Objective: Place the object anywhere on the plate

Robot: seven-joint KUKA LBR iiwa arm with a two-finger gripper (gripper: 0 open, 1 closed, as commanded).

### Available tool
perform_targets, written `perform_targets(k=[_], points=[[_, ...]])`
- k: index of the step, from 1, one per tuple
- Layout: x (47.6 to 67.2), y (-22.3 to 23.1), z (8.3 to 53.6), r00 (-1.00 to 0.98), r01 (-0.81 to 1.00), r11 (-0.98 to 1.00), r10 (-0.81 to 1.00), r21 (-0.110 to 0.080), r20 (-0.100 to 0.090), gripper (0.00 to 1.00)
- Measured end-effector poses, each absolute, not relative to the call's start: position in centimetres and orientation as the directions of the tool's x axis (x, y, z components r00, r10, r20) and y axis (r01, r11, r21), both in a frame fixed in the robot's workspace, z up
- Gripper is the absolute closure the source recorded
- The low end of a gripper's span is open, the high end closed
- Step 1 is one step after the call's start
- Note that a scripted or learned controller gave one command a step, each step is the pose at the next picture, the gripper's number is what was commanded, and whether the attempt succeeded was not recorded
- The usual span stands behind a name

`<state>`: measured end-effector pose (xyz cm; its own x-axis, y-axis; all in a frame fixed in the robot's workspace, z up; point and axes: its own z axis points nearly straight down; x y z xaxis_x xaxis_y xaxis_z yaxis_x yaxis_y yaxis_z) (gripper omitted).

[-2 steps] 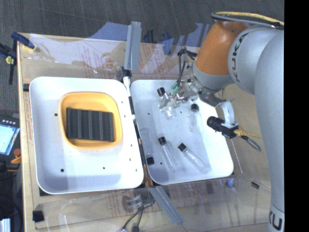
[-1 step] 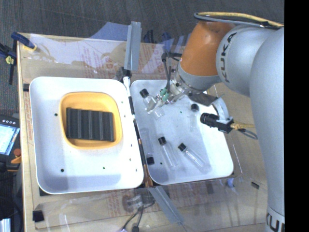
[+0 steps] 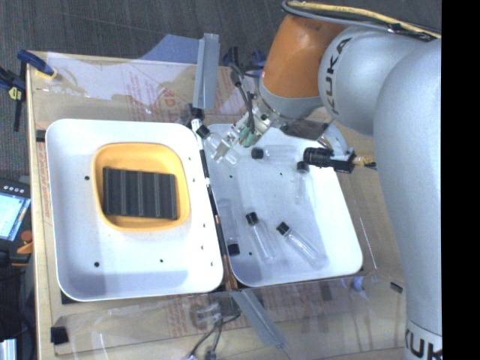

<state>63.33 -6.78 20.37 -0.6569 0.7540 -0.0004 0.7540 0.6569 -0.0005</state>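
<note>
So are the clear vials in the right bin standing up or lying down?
Lying down. Both clear vials rest lengthwise on the right bin floor, black caps pointing up-left.

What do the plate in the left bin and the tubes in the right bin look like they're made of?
Plate: probably plastic, matte yellow-orange rim, with a dark ribbed insert at its centre. Tubes: clear plastic or glass, since the white bin shows through them; black caps, likely plastic.
</note>
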Motion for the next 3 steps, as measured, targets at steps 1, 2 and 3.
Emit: perform_targets(k=[1, 2, 3], points=[[64.2, -5.0, 19.2, -0.802, 0.597, 0.802, 0.597, -0.001, 0.001, 1.00], [64.3, -5.0, 19.2, -0.802, 0.597, 0.802, 0.597, -0.001, 0.000, 0.00], [64.2, -5.0, 20.3, -0.790, 0.614, 0.790, 0.614, 0.000, -0.002, 0.00]])
